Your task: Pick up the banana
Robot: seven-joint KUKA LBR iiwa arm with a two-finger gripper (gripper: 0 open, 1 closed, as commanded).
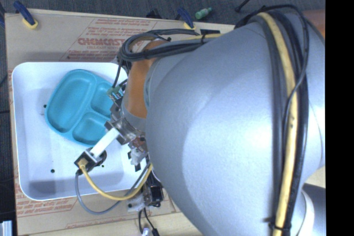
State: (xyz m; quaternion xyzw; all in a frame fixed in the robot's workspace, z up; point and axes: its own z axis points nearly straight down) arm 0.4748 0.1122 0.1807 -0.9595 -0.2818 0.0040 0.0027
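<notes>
The grey arm with its orange band [137, 85] reaches over the bench from the right and covers the right bin entirely. Its wrist and gripper [130, 146] hang low over the right edge of the left white bin [27, 135], close to the wall between the two bins. A light blue divided plate [77, 105] lies in the upper half of the left bin, just left of the gripper and partly tucked under the wrist. The arm's bulk hides whatever lies below and to the right of the gripper.
The left bin's white floor [44, 168] shows bare below the blue plate. Cardboard sheets [105, 30] line the bench around the bins, held by blue and yellow clamps [25, 14] at the back edge. Dark cables [144, 41] loop off the arm.
</notes>
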